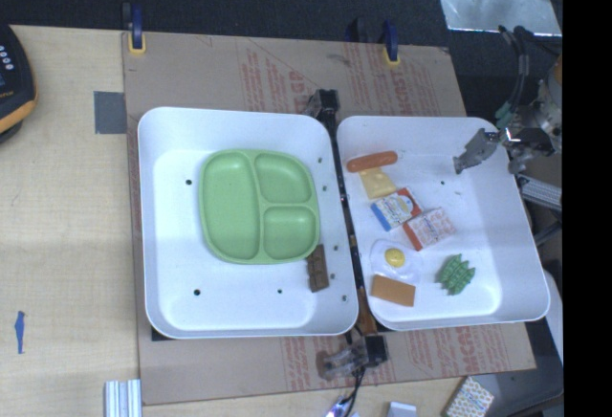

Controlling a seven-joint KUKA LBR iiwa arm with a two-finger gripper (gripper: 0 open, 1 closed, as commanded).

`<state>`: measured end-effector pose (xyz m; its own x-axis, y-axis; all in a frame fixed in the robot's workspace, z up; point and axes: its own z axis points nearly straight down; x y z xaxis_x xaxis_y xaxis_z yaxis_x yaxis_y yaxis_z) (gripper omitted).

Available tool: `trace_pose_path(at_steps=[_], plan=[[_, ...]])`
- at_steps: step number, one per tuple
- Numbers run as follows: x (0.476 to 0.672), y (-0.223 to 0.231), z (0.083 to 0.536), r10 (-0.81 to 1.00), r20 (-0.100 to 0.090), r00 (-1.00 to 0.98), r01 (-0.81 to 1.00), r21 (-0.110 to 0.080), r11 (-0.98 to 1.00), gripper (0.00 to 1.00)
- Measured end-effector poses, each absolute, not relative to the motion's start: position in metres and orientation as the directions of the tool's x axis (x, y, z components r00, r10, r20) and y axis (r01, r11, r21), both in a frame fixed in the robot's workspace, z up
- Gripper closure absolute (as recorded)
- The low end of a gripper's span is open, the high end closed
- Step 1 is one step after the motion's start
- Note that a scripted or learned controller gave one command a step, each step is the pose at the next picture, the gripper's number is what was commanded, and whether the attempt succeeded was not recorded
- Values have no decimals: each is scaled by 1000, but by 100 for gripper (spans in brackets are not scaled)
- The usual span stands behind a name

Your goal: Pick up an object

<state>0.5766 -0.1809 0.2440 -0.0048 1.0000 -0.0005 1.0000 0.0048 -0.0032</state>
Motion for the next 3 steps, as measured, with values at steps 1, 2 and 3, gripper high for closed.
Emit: trace_pose_path(at_steps=[1, 2, 3], plan=[[553, -107, 169, 1000, 4, -12, 1000, -13, 12, 0], [539, -114, 91, 1000, -8, -5, 1000, 5, 6, 0], [550, -117, 95, 1000, -2, -5, 1000, 2, 5, 0]])
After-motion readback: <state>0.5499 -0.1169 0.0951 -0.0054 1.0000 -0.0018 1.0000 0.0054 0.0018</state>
